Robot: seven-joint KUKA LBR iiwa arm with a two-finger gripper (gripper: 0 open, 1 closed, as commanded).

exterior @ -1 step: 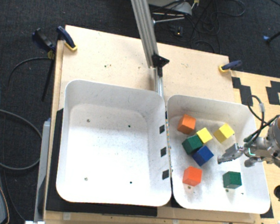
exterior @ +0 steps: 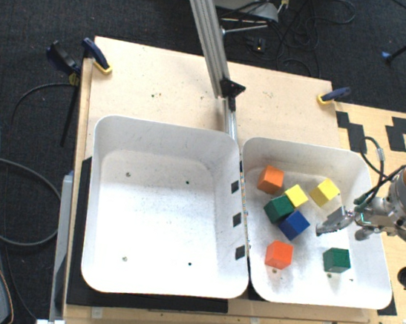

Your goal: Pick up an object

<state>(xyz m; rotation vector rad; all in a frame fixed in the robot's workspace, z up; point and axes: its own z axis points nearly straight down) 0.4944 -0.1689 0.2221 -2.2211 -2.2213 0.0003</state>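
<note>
The jaws hang low over the right bin, between the blue cube on their left and the lone green cube just nearer; how far apart they stand I cannot tell, and nothing shows between them. Further left lie another green cube, two yellow and two orange ones. The lone green cube looks light, stiff and smooth, best pinched across two flat opposite faces

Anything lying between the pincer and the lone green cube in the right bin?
No. In the camera view, only bare white bin floor separates the pincer from the lone green cube just below it.
</note>
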